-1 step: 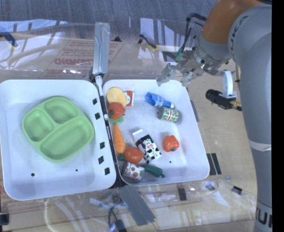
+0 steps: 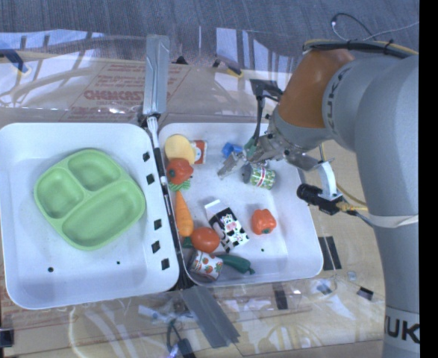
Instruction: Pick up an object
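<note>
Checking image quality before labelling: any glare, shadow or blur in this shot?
Camera view: glare streaks on the clear plastic sheet behind the bins; the arm casts soft shadow over the right bin near the hand; small toys there look soft; the green tray is evenly lit.
</note>
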`<move>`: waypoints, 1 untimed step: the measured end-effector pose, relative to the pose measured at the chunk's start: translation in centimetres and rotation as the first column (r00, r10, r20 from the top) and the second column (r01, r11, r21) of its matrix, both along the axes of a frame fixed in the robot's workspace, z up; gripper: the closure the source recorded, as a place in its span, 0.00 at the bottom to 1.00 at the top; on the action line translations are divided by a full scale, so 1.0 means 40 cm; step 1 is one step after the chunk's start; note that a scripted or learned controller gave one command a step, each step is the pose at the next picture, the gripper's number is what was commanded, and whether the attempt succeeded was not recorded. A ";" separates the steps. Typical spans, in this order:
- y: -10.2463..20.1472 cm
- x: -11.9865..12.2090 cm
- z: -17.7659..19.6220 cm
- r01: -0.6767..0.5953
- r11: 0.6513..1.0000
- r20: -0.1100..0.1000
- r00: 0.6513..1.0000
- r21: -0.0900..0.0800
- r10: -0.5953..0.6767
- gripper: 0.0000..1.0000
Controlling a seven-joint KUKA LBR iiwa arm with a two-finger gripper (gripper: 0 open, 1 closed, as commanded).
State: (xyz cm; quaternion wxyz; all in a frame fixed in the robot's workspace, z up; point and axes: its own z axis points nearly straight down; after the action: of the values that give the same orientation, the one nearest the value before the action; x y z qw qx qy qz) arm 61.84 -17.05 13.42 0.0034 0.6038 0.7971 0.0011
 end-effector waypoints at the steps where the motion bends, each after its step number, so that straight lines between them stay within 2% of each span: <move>1: 0.159 -0.233 -0.079 -0.033 0.999 -0.003 0.999 -0.003 0.033 0.00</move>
State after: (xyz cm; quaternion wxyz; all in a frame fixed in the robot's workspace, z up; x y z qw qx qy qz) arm 52.51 -10.70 10.27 0.0032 0.5907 0.8069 -0.0011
